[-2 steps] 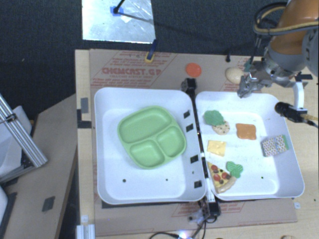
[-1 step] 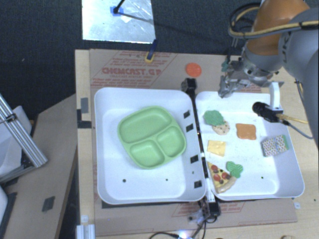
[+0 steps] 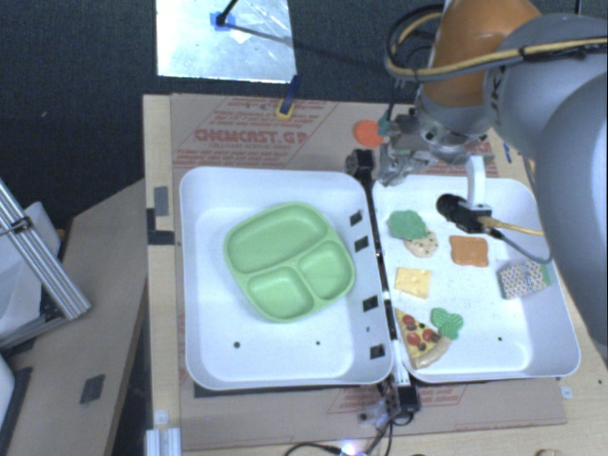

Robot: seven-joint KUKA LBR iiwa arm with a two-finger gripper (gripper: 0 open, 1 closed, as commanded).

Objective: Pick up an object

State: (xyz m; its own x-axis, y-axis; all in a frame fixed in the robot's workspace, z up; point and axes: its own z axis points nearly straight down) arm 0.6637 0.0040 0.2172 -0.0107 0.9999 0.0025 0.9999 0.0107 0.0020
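Small flat toy foods lie scattered in the right bin (image 3: 556,350), loose for picking: a pizza slice (image 3: 423,335) near its front left corner, a yellow cheese square (image 3: 412,281), an orange square (image 3: 468,251). The end effector (image 3: 399,166) hovers over the bin's back left corner; its grip cannot be told. A smooth green divided tray (image 3: 289,260) sits in the left bin (image 3: 204,255).

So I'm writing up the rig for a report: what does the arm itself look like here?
The arm is bulky, with smooth light grey rounded housings and a glossy orange band above the wrist. Black and yellow cables loop beside that band. The gripper below is a smaller grey metallic assembly with dark parts; its finer details are too small to make out.
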